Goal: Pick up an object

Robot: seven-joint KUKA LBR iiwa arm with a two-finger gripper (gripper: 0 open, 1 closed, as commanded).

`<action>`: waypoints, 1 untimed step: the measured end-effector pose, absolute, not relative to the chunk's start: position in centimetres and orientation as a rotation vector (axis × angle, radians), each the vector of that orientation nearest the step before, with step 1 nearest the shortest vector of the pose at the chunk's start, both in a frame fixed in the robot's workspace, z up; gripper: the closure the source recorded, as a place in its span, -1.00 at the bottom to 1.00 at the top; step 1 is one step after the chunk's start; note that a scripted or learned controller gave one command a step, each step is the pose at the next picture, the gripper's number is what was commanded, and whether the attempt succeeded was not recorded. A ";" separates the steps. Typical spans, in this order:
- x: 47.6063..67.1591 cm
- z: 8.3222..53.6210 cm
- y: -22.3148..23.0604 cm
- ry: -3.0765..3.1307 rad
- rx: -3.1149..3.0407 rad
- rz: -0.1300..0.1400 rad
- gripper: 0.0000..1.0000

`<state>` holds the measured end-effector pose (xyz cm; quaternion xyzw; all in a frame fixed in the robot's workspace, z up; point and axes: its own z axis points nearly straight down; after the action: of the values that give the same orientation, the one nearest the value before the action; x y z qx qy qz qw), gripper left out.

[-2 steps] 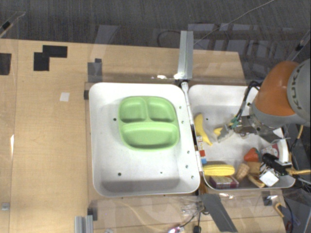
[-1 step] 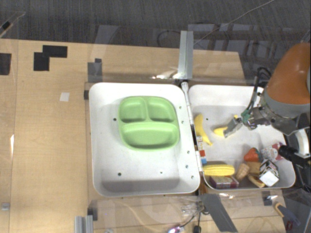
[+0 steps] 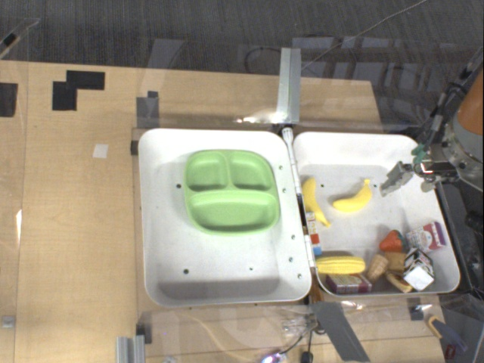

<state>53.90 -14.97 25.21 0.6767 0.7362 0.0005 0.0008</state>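
The right white bin (image 3: pixel 355 148) holds several toy foods. A yellow banana (image 3: pixel 354 197) lies near its middle, and a second banana (image 3: pixel 314 200) rests along the left wall. At the front are a yellow corn cob (image 3: pixel 340 265), a red fruit (image 3: pixel 391 241), tan pieces (image 3: pixel 376 264) and small cartons (image 3: pixel 420 271). My gripper (image 3: pixel 408 184) hovers over the bin's right side, to the right of the middle banana and apart from it. Its fingers are spread open with nothing between them.
The left white bin (image 3: pixel 162 225) carries a green divided plate (image 3: pixel 229 190). A metal post (image 3: pixel 290 82) rises behind the wall shared by the bins. A white and purple carton (image 3: pixel 432 235) sits by the right bin's right wall, below the gripper.
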 end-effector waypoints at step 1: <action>54.0 20.6 -11.9 2.145 2.296 0.001 -1.00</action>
<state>54.02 -11.89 20.64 0.7308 0.6826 0.0004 -0.0003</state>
